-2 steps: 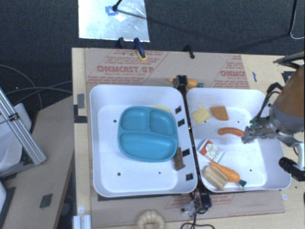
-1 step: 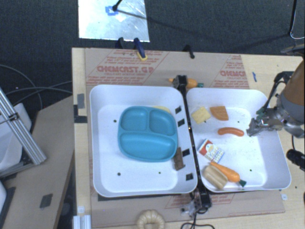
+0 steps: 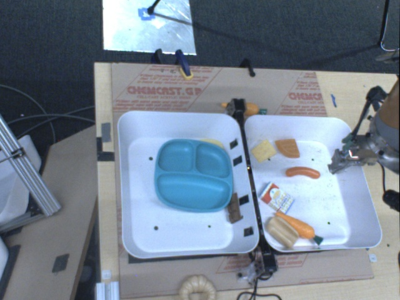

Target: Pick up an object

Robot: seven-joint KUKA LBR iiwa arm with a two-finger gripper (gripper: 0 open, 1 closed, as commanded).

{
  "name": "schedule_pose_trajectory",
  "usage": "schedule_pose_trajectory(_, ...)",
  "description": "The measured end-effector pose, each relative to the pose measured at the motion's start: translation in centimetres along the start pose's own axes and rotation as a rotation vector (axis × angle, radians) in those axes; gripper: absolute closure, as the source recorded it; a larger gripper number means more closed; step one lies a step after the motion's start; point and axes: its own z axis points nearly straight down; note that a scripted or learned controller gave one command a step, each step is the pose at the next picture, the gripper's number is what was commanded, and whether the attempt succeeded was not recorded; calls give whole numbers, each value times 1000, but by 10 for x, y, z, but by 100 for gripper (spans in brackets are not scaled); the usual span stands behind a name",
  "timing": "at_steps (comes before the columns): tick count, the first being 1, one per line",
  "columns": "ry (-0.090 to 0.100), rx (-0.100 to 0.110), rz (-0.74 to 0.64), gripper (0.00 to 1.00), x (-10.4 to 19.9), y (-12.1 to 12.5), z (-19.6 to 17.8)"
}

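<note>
The right bin [image 3: 362, 227] holds several toy foods: a pale yellow cheese wedge [image 3: 263, 150], an orange slice [image 3: 287, 147], a red sausage [image 3: 303, 173], a small white and red packet [image 3: 276, 197], a carrot [image 3: 297, 225] and a tan bun [image 3: 282, 232]. My gripper [image 3: 342, 161] hangs at the right edge of this bin, right of the sausage and apart from it. Nothing shows between its fingers.
The left bin [image 3: 137, 186] holds a blue divided plate [image 3: 192, 174], with a yellow piece [image 3: 212, 142] peeking out behind it and a brown piece [image 3: 234, 209] by the divider. A small orange object [image 3: 250, 109] lies behind the bins. A beige ring [image 3: 199, 287] lies on the bench front.
</note>
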Motion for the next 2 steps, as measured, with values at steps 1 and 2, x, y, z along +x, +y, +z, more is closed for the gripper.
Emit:
schedule_pose_trajectory(1,2,2,-4,100,57,2,8)
schedule_pose_trajectory(2,3,3,-5,100,116,-10,10)
